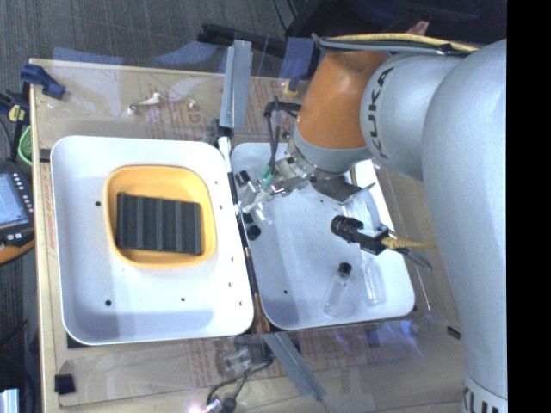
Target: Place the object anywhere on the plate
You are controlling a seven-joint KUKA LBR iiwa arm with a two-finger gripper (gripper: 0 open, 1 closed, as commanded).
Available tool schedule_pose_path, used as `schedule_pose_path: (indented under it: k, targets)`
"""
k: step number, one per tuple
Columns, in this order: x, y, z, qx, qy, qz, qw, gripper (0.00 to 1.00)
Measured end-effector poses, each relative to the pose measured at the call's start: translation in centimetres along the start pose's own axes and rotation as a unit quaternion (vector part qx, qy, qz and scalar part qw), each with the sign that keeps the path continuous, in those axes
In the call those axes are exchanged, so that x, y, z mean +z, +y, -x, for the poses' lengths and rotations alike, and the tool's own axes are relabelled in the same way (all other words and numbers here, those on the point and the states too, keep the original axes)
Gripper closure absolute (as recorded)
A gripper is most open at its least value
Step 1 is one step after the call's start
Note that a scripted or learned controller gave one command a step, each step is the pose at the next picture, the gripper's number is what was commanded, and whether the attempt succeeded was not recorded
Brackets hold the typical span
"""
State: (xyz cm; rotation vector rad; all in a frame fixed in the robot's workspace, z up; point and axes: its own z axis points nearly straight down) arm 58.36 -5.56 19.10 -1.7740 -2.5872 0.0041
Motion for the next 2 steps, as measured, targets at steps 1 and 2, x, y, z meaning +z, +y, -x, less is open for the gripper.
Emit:
schedule_pose_path:
  k: [1,2]
  targets:
    - [-3.2,4.71,-3.95,-0.033,-0.001,0.001,0.9995,1.0]
    - [-3.21,4.7,-3.93,-0.032,-0.001,0.001,0.9995,0.0]
